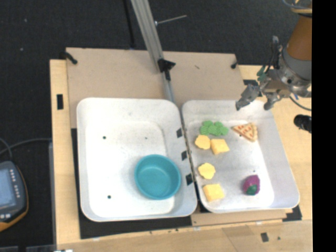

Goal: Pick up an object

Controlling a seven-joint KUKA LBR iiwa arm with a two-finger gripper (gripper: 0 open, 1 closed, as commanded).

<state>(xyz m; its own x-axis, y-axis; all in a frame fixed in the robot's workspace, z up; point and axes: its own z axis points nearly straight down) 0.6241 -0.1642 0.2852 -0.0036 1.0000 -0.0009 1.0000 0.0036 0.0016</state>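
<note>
Step in hand, as I judge it: approach, nothing picked yet. Gripper (257, 100) hangs over the far right corner of the right bin (281, 156), fingers spread apart, nothing between them.

Nearest candidate: orange wedge-shaped piece (246, 131), just below the gripper and slightly left of it, apart from the fingers. Next move likely calls for a short shift toward the near side and a descent with the fingers straddling the wedge; it lies flat, so they would need to reach close to the bin floor.

Right bin contents, all on the near side of the gripper:
- green lumpy piece (213, 128), left of the wedge
- yellow round piece (202, 142) touching a yellow block (220, 146), just beneath the green one
- second yellow round piece (207, 170), further toward the near edge
- yellow slab (213, 192), nearest the front rim
- purple and green piece (252, 185), well below the gripper

Left bin (105, 119), well to the gripper's left: one blue bowl (157, 176), upright, in its near half.

Both bins sit on the tan surface (115, 72).
</note>
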